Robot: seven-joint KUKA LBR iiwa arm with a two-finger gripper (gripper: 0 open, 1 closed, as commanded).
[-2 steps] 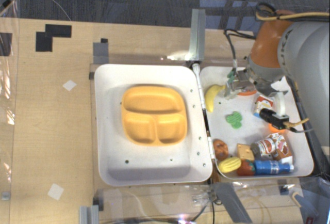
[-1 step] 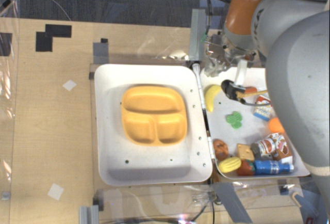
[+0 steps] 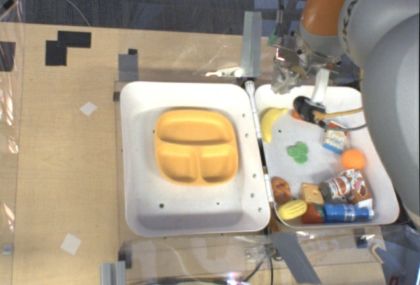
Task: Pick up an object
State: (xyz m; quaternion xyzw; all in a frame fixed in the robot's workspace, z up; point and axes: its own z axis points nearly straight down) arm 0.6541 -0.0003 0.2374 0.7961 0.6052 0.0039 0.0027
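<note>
My gripper (image 3: pixel 287 78) hangs over the far left corner of the right bin (image 3: pixel 384 175), above the bin's back rim. Nothing is visibly held in it. Just in front of it lies a yellow banana (image 3: pixel 272 122) against the bin's left wall. A small green toy (image 3: pixel 299 152) rests in the middle of the bin. An orange ball (image 3: pixel 353 159) and a small white and blue box (image 3: pixel 335 140) lie to the right. A red piece (image 3: pixel 298 115) peeks out beside the banana.
Along the right bin's front edge crowd a brown fruit (image 3: pixel 281 189), a yellow lemon (image 3: pixel 292 210), a tan block (image 3: pixel 312 194), a brown and white can (image 3: pixel 346 186) and a blue bottle (image 3: pixel 348 214). The left bin (image 3: pixel 134 165) holds a yellow divided plate (image 3: pixel 196 146).
</note>
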